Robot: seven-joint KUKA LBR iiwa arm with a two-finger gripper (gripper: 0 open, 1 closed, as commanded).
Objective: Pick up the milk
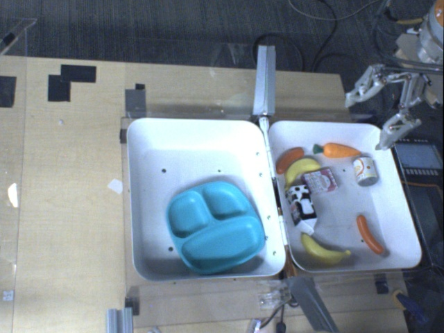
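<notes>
The milk [302,203] is a small carton with black and white cow patches. It lies on its side at the left of the right bin [406,255], close to the divider. A maroon box [320,181] touches its upper right end and a yellow banana [302,168] lies just above it. My gripper [368,121] hangs over the bin's far right corner, well up and right of the milk. Its fingers [361,87] are spread open with nothing between them.
The right bin also holds a carrot [340,150], a small can [365,171], an orange sausage [289,158], a second sausage [370,234] and a second banana [325,250]. A blue divided tray [216,226] lies in the left bin [149,186].
</notes>
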